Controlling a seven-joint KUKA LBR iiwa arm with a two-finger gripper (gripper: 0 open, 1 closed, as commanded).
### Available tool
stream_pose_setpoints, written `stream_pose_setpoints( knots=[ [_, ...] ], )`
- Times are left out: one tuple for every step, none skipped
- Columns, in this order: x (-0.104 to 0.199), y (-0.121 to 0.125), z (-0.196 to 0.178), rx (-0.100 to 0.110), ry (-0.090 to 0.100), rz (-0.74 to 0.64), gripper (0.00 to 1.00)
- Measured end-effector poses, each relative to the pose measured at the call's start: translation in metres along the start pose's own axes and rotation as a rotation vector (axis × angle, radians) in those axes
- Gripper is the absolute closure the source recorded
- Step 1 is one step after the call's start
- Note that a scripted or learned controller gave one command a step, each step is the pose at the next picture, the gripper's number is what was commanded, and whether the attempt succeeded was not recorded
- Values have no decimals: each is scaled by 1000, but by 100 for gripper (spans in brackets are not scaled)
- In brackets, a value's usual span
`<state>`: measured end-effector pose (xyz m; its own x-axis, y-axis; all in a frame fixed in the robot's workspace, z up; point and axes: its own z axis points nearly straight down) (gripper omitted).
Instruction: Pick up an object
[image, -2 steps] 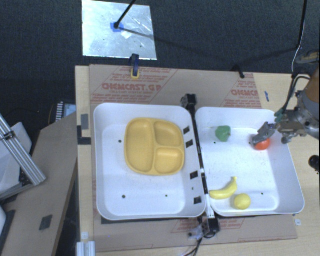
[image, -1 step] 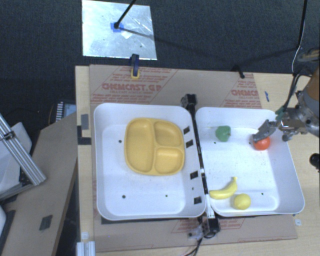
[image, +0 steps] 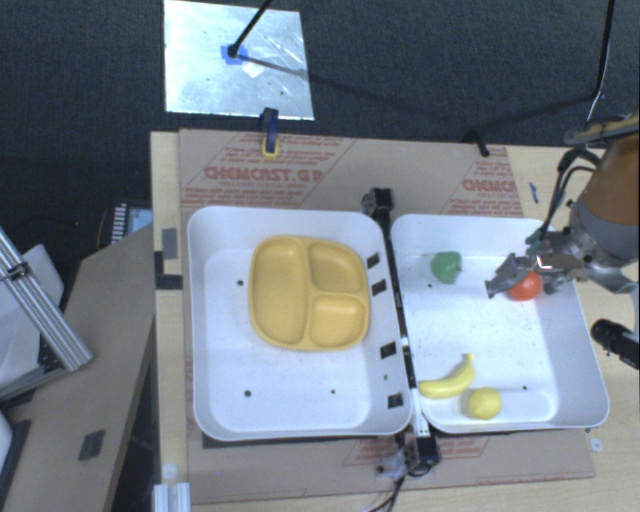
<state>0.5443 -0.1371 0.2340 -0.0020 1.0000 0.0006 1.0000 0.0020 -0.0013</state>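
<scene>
a cardboard-covered bench (image: 330, 165) sits on dark carpet and bears two shallow white bins side by side. the left bin (image: 215, 400) holds a yellow divided plate (image: 306, 292). the right bin (image: 570, 330) holds a green piece (image: 446, 265) near its far side, a small red-orange round object (image: 525, 287) toward its right, and a banana (image: 447, 380) touching a yellow lemon-like ball (image: 483, 403) near the front edge.

the gripper (image: 512, 275) of the grey arm reaches in from the right and is right over the red-orange object, overlapping it. whether its fingers are spread or closed cannot be told, nor whether they have hold of anything.

the red-orange object looks like a toy fruit: probably light, stiff and smooth, so it may slip or roll. being roundish, it shows no clear long axis or pointing direction; a grip across its widest middle seems best.
</scene>
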Motion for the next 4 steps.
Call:
stream_pose_setpoints(
  knots=[
    [-1, 4, 61, 0, 0, 1, 0],
    [-1, 3, 124, 1, 0, 1, 0],
    [-1, 5, 110, -4, -2, 2, 100],
    [-5, -3, 60, -6, -2, 4, 100]
  ],
)
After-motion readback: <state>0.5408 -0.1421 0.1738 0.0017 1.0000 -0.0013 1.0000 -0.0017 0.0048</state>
